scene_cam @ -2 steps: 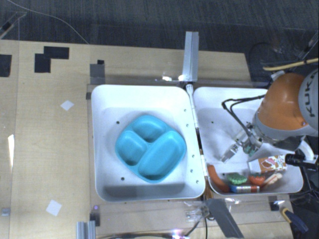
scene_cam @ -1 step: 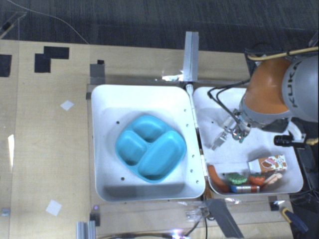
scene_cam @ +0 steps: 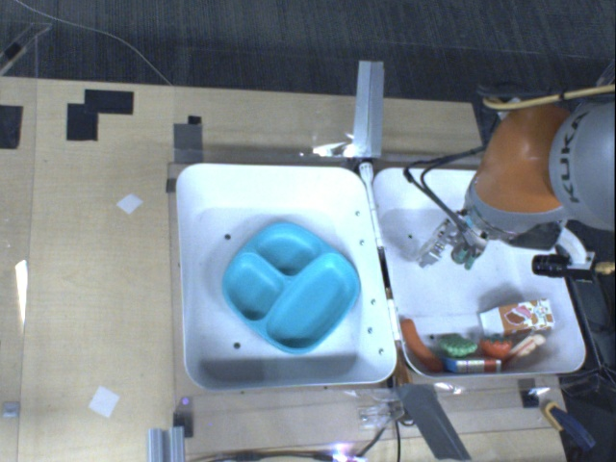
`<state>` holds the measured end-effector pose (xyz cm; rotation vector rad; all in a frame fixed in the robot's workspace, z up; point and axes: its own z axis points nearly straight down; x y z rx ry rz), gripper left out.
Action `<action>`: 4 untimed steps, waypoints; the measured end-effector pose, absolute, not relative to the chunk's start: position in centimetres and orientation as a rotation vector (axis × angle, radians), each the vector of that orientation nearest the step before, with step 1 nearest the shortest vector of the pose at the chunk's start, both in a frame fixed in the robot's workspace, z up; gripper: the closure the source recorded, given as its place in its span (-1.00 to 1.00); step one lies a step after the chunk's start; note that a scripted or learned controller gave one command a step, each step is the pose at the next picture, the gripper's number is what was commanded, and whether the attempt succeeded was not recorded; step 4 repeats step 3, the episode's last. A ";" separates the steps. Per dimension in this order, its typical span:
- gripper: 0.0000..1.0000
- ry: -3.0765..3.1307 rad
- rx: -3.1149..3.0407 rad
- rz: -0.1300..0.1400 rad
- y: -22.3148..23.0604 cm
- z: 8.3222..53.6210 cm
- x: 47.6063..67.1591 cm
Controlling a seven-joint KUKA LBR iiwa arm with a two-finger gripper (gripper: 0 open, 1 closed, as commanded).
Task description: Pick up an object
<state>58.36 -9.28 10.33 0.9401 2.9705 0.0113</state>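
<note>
My gripper (scene_cam: pixel 449 247) hangs over the upper middle of the right bin (scene_cam: pixel 414 296), below the arm's orange band. Its metal fingers point down and to the left, and I see nothing between them. Along the bin's near wall lie several small objects: a small printed carton (scene_cam: pixel 520 317), a green piece (scene_cam: pixel 459 346), a red piece (scene_cam: pixel 416 340) and an orange-red piece (scene_cam: pixel 496 347). They sit well below and to the right of the gripper.
The left bin (scene_cam: pixel 207 354) holds a blue three-compartment plate (scene_cam: pixel 291 285). A metal divider (scene_cam: pixel 377 248) runs between the two bins. A black cable (scene_cam: pixel 438 195) loops from the arm over the right bin's top part.
</note>
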 end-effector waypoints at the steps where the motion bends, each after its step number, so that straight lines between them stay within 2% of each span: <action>1: -1.00 2.971 0.940 0.011 -9.3 10.3 58.4; 2: -1.00 2.947 1.041 0.009 -9.5 9.0 54.8; 3: -1.00 2.964 1.011 0.002 -17.3 14.0 58.7; 4: -1.00 2.964 1.011 0.002 -17.3 14.0 58.7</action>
